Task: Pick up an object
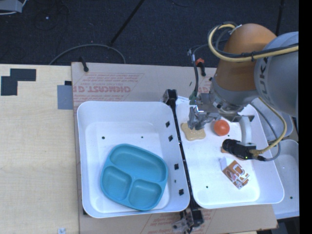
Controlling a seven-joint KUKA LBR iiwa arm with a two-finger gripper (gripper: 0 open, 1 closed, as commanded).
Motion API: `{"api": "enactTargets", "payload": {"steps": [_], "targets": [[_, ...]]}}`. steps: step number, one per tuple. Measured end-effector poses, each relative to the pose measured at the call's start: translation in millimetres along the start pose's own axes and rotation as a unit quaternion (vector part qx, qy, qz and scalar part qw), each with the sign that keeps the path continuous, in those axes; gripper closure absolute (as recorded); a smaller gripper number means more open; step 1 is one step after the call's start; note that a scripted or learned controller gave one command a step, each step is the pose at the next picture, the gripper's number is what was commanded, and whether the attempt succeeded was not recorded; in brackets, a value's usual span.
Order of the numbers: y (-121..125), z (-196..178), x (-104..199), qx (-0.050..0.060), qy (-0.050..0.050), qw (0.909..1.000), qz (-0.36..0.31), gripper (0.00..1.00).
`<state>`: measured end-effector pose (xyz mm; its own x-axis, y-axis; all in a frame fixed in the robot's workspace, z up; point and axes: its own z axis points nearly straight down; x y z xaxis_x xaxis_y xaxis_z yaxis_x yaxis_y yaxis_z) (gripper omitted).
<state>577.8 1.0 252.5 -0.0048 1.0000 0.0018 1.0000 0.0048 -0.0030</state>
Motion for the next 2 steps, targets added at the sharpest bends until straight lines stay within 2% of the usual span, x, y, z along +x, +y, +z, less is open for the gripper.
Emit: {"api": "enactTargets", "payload": {"steps": [2], "targets": [[-3,1,106,0.0,0.0,1.0,0.0,1.0]]}}
